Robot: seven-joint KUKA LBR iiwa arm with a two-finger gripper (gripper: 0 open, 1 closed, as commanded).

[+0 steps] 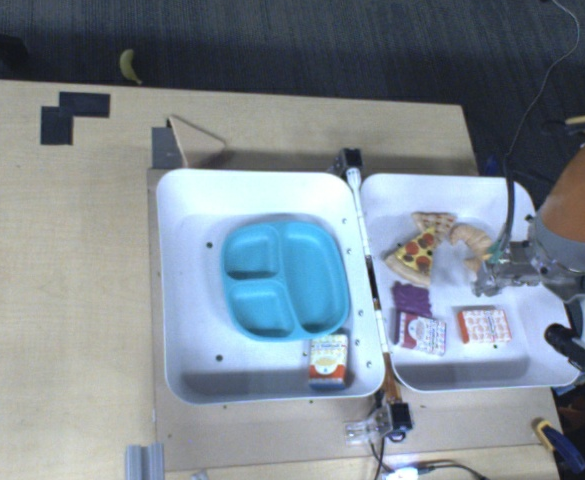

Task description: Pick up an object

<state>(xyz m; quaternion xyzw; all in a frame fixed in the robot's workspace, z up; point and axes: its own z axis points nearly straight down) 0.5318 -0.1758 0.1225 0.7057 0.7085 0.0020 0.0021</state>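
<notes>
the objects lie in the right bin (532,363): a pizza slice (415,255), a croissant (469,235), a purple piece (410,297) and two small cartons (423,333) (483,325). the gripper (486,273) hangs just right of the pizza slice; finger state cannot be determined. the left bin (187,268) holds a blue divided tray (282,278) and a small orange box (328,358).

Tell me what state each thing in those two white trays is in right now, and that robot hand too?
blue divided plate: lying flat in the left bin, nothing in its compartments
small carton: upright, left bin's near edge
pizza slice: flat, right bin
purple piece: flat, below the pizza
two red-and-white packets: flat, apart
hand: over the right bin, nothing seen in it
</notes>
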